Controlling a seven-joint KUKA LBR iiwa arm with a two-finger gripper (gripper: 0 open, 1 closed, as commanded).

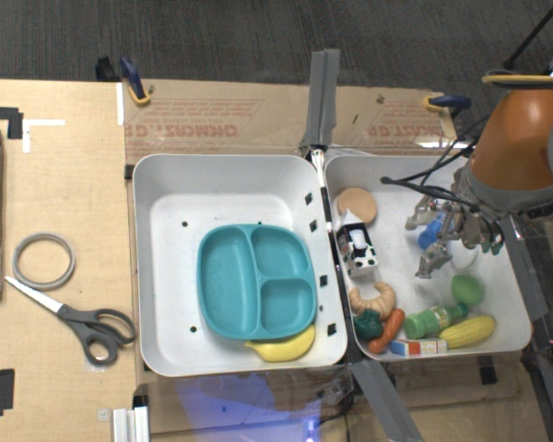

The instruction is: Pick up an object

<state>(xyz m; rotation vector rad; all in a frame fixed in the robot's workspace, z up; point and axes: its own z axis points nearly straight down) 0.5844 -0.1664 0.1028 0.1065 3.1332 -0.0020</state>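
a teal plate (256, 280) is seen in the left bin (157, 247). toys are crowded along the right bin's (511, 334) near edge, the green ball (467, 289) closest below the gripper (435, 256), whose grip cannot be told. a neighbour could be nudged instead.

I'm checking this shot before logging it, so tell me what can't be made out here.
- Gripper, camera view: whether it grips anything; too small and cluttered with metal parts.
- Banana, camera view: mostly hidden under the teal plate.
- Small box, camera view: label too small to read, partly covered by the green bottle.
- Arm, camera view: cut off by the right edge.
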